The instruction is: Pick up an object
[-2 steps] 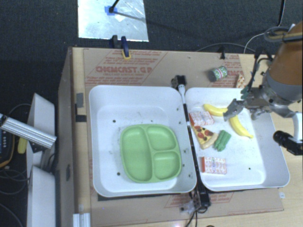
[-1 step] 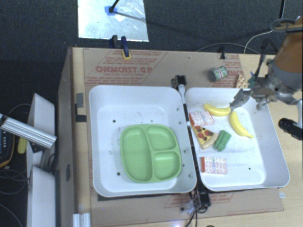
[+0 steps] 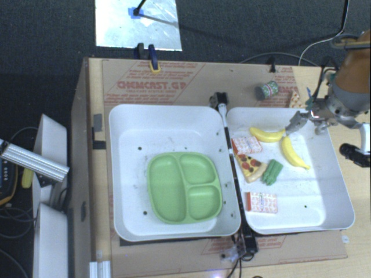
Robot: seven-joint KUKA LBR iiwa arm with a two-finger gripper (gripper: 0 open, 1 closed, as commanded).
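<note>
The right bin (image 3: 316, 204) holds two yellow bananas, one (image 3: 266, 135) lying crosswise and one (image 3: 294, 153) slanting down to the right. Beside them lie a pizza slice toy (image 3: 253, 167), a green ridged piece (image 3: 271, 172) and two red-and-white packets (image 3: 246, 145) (image 3: 261, 202). My gripper (image 3: 307, 124) hovers over the bin's far right corner, just above and right of the bananas. Its fingers stand apart, open, with nothing between them.
The left bin (image 3: 124, 138) holds a green divided plate (image 3: 184, 187). A small grey-green can (image 3: 268, 90) lies on the cardboard behind the right bin. A clamp (image 3: 220, 101) sits where the bins meet at the back. Cables run along the back right.
</note>
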